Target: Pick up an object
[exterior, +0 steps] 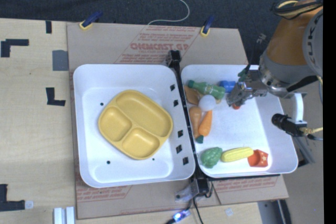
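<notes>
The hand (240, 95) hangs low in the right bin (273, 165); whether it is open or grasping, I cannot tell. Just left, a green bottle (206, 87), white egg (207, 103) and carrot (205, 123) crowd together, so it may nudge neighbours and miss.

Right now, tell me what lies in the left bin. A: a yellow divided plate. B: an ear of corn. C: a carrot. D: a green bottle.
A: the yellow divided plate lies alone in the left bin, while the corn, the carrot and the green bottle all lie in the right bin.
</notes>
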Motion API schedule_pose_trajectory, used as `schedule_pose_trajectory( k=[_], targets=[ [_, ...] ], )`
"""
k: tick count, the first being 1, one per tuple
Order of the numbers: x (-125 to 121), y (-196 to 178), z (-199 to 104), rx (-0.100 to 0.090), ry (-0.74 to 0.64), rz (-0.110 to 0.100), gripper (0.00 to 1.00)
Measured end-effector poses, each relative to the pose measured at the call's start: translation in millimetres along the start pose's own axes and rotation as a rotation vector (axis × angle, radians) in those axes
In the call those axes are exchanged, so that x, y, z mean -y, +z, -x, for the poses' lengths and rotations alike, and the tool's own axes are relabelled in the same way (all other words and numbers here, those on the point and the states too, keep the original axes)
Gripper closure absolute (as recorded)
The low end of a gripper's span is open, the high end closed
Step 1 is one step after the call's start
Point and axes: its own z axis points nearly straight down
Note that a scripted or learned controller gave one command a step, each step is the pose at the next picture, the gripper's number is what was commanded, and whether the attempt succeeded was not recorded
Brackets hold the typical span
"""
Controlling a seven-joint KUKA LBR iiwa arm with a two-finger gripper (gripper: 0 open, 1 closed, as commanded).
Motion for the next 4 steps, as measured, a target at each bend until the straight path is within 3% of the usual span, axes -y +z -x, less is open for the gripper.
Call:
schedule_pose_trajectory(
  k=[2,3,4],
  targets=[
    [-80.3,-2.5,-76.3,0.000,0.000,0.001,1.00],
    [-94.2,-15.1,-103.4,0.000,0.001,0.001,1.00],
    [-88.2,-4.2,-109.7,0.002,0.004,-0.003,1.00]
  ],
)
